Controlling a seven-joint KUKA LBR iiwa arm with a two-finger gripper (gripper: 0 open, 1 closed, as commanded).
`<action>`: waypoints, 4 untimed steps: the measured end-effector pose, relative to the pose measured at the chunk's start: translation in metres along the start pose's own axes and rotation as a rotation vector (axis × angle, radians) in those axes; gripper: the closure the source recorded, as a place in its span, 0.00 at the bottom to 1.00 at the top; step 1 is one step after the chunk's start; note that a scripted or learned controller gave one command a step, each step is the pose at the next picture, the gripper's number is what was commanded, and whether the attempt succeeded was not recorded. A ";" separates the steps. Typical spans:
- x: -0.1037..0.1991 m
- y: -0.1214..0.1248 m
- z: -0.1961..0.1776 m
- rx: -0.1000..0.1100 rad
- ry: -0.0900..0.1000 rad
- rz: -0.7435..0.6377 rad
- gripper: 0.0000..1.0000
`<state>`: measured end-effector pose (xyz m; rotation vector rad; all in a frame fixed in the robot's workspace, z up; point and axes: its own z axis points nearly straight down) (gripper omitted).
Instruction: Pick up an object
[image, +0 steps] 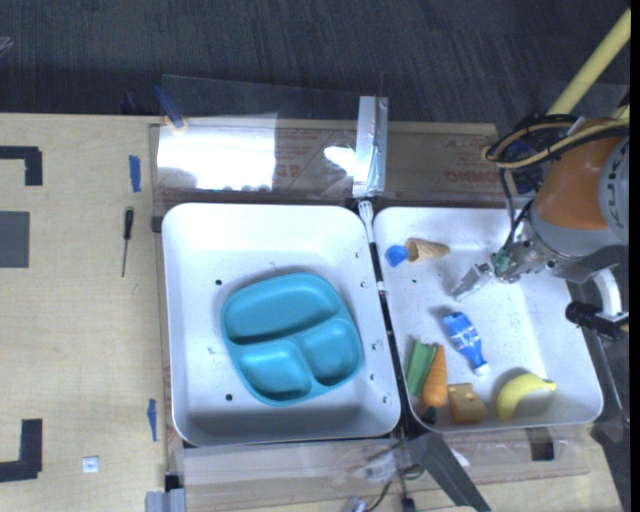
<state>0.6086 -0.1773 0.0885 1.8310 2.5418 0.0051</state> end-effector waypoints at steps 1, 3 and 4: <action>0.070 -0.030 0.000 0.002 0.005 0.044 0.00; 0.109 -0.085 -0.015 0.004 0.004 0.035 1.00; 0.193 -0.027 -0.098 0.005 0.006 0.187 1.00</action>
